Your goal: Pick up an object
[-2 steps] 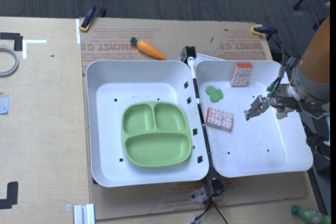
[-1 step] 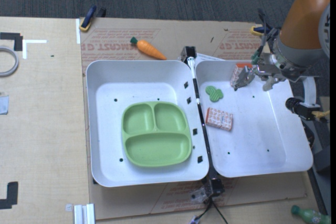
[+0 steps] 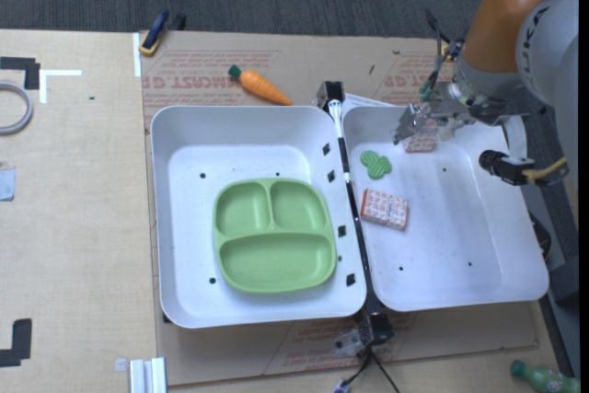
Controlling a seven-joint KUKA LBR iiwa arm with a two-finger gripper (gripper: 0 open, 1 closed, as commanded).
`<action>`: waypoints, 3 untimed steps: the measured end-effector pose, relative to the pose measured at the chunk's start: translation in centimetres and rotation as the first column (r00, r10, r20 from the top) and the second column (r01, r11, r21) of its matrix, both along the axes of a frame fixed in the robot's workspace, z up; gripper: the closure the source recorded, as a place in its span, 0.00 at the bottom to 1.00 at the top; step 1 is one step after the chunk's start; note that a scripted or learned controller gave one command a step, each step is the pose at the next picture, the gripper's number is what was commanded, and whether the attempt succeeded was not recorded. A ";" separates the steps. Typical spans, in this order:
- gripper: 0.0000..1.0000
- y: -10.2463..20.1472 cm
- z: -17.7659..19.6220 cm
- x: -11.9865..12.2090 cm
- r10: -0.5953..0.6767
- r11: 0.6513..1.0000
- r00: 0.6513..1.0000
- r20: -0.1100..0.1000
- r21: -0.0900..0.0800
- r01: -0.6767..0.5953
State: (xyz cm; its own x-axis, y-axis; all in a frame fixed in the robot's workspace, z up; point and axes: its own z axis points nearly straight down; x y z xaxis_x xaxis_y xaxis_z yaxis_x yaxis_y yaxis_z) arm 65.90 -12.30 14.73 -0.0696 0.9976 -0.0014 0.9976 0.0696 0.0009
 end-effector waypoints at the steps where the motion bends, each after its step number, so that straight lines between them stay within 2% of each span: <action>1: 0.00 -2.4 -5.5 0.0 0.221 0.975 0.975 -0.001 0.001 -0.221; 2: 1.00 -2.4 -4.4 0.1 0.219 0.976 0.976 0.001 -0.001 -0.219; 3: 1.00 1.7 14.6 -0.1 -0.134 0.991 0.991 -0.001 0.000 0.134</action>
